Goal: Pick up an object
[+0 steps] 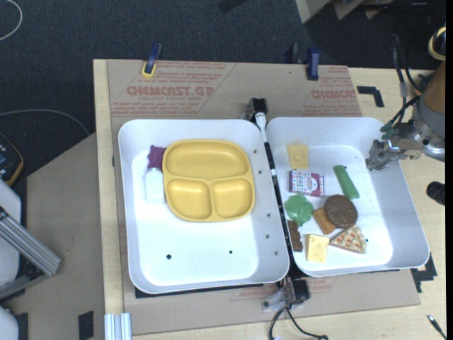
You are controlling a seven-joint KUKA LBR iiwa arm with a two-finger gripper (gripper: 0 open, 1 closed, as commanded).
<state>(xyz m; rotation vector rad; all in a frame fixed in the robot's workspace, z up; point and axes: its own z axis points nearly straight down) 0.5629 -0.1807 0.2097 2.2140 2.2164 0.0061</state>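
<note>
Pizza slice (348, 240) and cheese (316, 247) are lying nearest, in the right bin (403, 222). Claw (379, 154) is hovering at that bin's right rim, grasping nothing; its opening I cannot tell. Approach step, seemingly; next it needs descending onto the green stick (346, 182).

**Cut off, covered, or too small to read**

The arm (433, 112) runs off the right edge, so most of it is lost. The gripper (376, 156) is too small and blurred to read its fingers. Far to its left, a white bottle (153, 185) with a purple cap is partly covered by the yellow divided plate (209, 179). The print on the small pink packet (306, 183), below-left of the gripper, is illegible.
</note>
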